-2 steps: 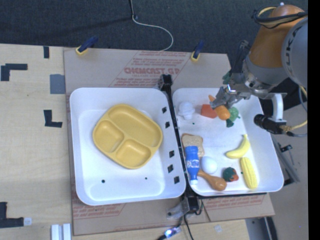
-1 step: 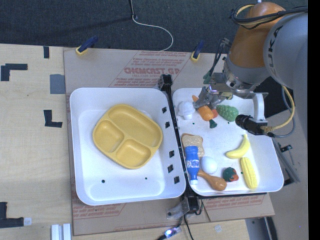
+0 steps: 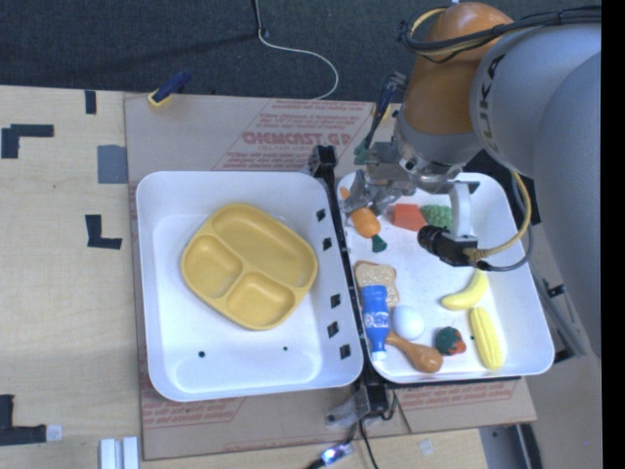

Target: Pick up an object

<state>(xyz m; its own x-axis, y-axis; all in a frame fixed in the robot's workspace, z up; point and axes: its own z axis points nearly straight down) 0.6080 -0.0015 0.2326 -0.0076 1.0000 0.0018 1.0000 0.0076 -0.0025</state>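
Hanging from the grey arm's orange-banded wrist, the two-finger claw (image 3: 372, 199) sits over the far left part of the right white bin (image 3: 520, 262); whether it is open or closed cannot be told from this angle. Just beneath it, on its near side, lies the small orange toy carrot (image 3: 363, 224), a stubby rounded piece with a dark green tip at its near end, close to the bin's left wall. No contact between the two can be made out. The right bin holds one of each of the following. To the right of the carrot lie a red wedge-shaped piece (image 3: 407, 215) and a green knobbly piece (image 3: 437, 215). Nearer in are a tan slice of toy toast (image 3: 376, 276), a blue tube with a white label (image 3: 375, 316), a white egg (image 3: 408, 322) and a brown drumstick (image 3: 417, 354). Further right lie a yellow banana (image 3: 466, 293), a yellow corn cob (image 3: 487, 338) and a small red fruit with a green cap (image 3: 449, 339). That makes ten items, none repeated. The left white bin (image 3: 156, 262) carries a single yellow plastic plate with three compartments (image 3: 249, 264).
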